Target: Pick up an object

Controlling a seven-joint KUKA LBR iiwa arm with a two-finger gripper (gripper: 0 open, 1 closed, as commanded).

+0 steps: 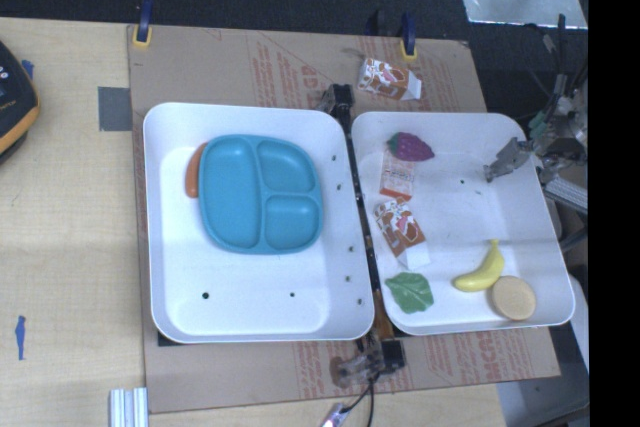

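Nearest the lens, the front rim of the left bin (250, 333) sits at the bench edge, both white bins butted side by side on a cardboard sheet (300, 65) that is held at its far edge by two clamps (143, 20), likely so nothing slides when the arm pushes. Going left to right: an orange carrot-like piece (192, 171) is tucked under the left edge of a blue divided plate (262, 193) that takes up most of the left bin, so it is half hidden and a poor grasp candidate. A snack packet (389, 80) lies outside on the cardboard, beyond the bins' far rim, probably out of play. In the right bin (540, 215): a purple grape-like toy (410, 147) near the far left corner, two snack sachets (399, 207) lying flat just below it, a green leaf piece (410, 292) at the front left, a yellow banana (481, 272) touching or just beside a tan round biscuit-like disc (513, 298) at the front right. All loose, spread apart, so any is pickable. The gripper (505, 161) comes in at the right bin's far right side, above bare bin floor, nothing between its fingers; open or closed, cannot tell, too small and dark. It is well apart from the banana and the grape toy, so no target is committed yet; I judge the pick as not started.
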